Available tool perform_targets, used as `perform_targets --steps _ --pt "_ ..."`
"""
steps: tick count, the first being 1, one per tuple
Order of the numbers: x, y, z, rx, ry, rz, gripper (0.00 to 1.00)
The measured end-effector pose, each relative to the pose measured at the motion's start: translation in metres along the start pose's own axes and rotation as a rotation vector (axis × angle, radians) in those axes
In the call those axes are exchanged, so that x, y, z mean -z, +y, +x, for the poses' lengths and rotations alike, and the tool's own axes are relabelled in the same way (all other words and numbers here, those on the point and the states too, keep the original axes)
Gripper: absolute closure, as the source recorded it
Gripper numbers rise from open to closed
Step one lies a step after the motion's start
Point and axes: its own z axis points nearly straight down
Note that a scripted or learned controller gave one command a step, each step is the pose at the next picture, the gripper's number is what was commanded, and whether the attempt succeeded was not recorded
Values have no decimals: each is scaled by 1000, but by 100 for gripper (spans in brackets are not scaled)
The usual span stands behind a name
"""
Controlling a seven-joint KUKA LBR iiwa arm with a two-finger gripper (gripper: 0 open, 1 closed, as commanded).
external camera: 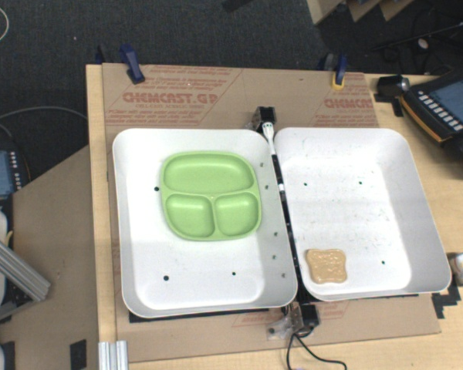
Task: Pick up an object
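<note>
With green plate [211, 195] in left bin [139, 268] — tan cracker [326, 266] in right bin [386, 168] | end effector state — cannot tell

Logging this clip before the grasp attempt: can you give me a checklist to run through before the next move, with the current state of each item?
1. A pickable thing is present: ok. A tan flat piece lies in the right bin, near its front left corner.
2. Target lies apart from other things: ok, though close to the bin wall.
3. Second candidate: ok. A green divided plate sits flat in the left bin.
4. Plate compartments hold something: cannot tell; they look bare.
5. Pincer ready and open: cannot tell.
</note>
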Motion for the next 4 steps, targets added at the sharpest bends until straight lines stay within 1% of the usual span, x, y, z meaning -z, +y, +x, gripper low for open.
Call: perform_targets --steps 1,2,3,4 --pt "1 1 0 1 4 14 100" --pt "-89 -4 26 1 14 30 100" --pt "-185 -3 73 3 14 31 100" --pt "-58 17 -1 -6 -1 4 100"
